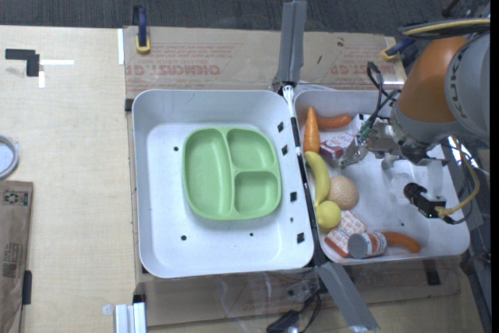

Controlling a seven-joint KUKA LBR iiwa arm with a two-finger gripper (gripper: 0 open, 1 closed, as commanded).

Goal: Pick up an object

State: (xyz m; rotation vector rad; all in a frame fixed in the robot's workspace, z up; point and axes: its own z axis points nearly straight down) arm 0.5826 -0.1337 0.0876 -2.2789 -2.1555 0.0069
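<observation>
Over the right bin [444,246], arm [437,90] bent low, gripper [355,152] (angled leftward) near banana [318,175]

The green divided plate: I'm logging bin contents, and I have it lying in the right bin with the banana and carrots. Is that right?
Not quite. The camera view shows the green divided plate lying in the left bin, alone. The banana and the carrots are in the right bin, where the claw is.
</observation>
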